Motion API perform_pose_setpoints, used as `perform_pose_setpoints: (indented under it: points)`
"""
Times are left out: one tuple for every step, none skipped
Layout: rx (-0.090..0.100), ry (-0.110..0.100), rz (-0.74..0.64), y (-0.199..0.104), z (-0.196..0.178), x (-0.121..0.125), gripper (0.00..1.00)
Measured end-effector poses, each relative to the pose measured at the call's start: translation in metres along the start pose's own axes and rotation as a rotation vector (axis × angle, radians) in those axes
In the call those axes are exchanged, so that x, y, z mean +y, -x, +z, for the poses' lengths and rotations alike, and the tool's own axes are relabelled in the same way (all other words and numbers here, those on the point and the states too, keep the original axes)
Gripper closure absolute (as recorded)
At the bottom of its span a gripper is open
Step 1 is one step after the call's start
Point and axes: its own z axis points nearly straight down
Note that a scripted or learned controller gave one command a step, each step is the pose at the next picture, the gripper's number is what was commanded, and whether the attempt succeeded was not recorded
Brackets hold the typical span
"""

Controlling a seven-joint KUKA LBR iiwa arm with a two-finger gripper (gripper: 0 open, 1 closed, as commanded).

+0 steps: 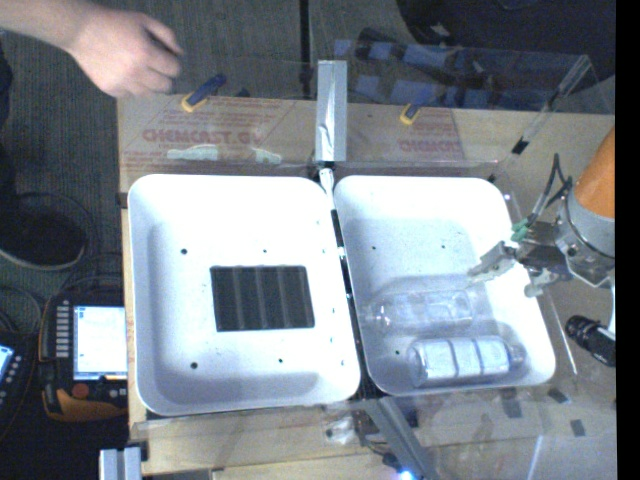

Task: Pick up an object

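Observation:
In the left bin (pixel 160 218) a flat black ribbed rectangle (pixel 262 298) lies near the middle. The right bin (pixel 420 203) holds a clear plastic bottle (pixel 428 309) lying on its side. In front of it lies a silvery white pack of cylinders (pixel 466 358). My gripper (pixel 512 276) hovers over the right bin's right edge, just right of the clear bottle. It is open, with nothing between its fingers. The orange band (pixel 615 183) of the arm shows at the right edge of the view.
A person's hand (pixel 125 43) reaches in at the top left, above the cardboard sheet (pixel 220 133) behind the bins. Blue and yellow clamps (pixel 203 91) sit on that sheet. A handheld pendant (pixel 85 353) lies left of the bench.

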Motion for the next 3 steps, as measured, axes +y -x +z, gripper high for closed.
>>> perform_pose_setpoints:
  points:
    - [0.000, 0.001, -0.103, -0.019, -0.037, -0.003, 0.00]
    - [0.001, -0.002, -0.100, -0.076, 0.030, 0.021, 0.00]
    - [0.002, 0.002, -0.293, -0.075, 0.152, -0.010, 0.00]
